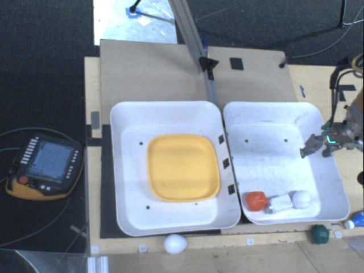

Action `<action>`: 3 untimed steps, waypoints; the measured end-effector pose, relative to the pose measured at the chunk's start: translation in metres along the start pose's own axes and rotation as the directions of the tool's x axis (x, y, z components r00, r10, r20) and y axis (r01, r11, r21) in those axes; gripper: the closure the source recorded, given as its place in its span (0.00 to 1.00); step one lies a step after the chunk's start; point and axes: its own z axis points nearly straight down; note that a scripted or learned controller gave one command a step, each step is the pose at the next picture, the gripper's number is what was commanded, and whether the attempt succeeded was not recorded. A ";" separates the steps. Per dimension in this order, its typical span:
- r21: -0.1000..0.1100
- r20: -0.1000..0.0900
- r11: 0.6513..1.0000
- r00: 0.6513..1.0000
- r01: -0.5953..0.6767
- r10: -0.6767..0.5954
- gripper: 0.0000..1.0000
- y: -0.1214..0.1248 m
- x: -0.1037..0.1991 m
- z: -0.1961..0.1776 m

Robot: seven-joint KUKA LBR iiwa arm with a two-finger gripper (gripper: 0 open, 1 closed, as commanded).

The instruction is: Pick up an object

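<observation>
Arm: enters from the right edge, wrist low over the right rim of the right bin [284, 124], the tool [314, 146] pointing left over the bin's right side. Tool: dark grey, a small green light near its base; whether it is spread or closed, cannot tell; nothing seen between its tips. Right bin: shallow, white, smooth moulded walls with rounded corners. Contents, all in the near strip and well apart from the tool: one red-orange rounded object [255, 200] at left; just beside it one white elongated object [278, 203]; at its right end one white ball-like object [301, 198]. Left bin [128, 152]: same white make, holding one yellow square plate [183, 167], matte, with rounded corners and a raised rim. Tabletop [250, 78]: flat tan board. On its near edge: one white egg-shaped object [175, 244]; one dark green ball [319, 234]. Far left, on the dark floor: one handheld control pendant [44, 166], orange-cased with a screen.
</observation>
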 end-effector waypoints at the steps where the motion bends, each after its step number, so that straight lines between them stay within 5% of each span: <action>1: 0.000 0.000 1.000 1.000 0.000 0.000 0.00 0.000 0.000 0.000; 3: 0.004 -0.001 1.000 1.000 -0.001 0.001 0.00 -0.006 -0.005 0.113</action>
